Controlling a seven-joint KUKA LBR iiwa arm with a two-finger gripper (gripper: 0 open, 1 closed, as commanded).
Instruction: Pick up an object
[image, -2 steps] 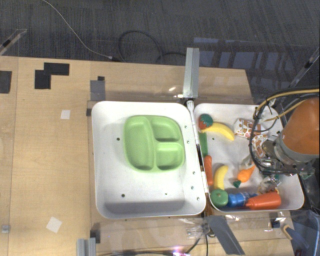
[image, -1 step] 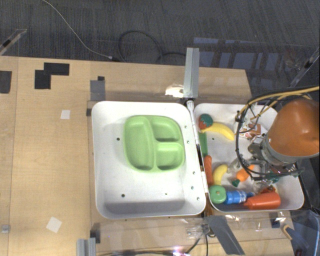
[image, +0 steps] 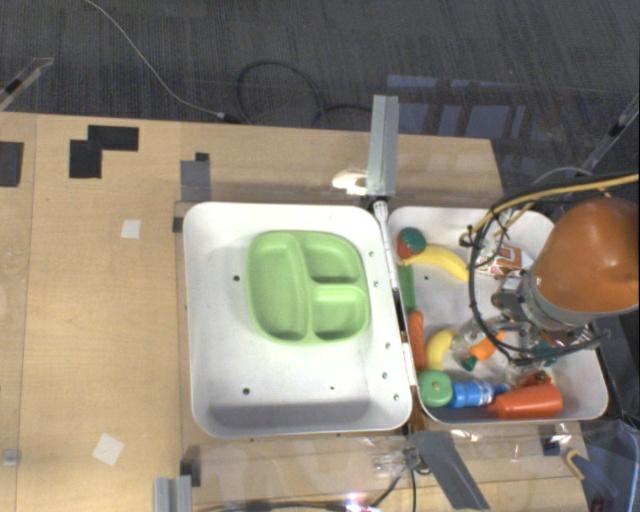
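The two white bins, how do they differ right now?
The left bin holds one green divided tray; the right bin holds many small toys, among them a banana. The arm hangs over the right bin, not the left. Both are shallow, white and side by side.

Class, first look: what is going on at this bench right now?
A grey robot arm with an orange band reaches in from the right, over the right bin. That bin holds a jumble of small toys, among them a yellow banana, a blue bottle and an orange-red piece. The wrist hangs low among them, but whether anything has been grasped cannot be seen. The left bin holds a green divided tray, untouched.
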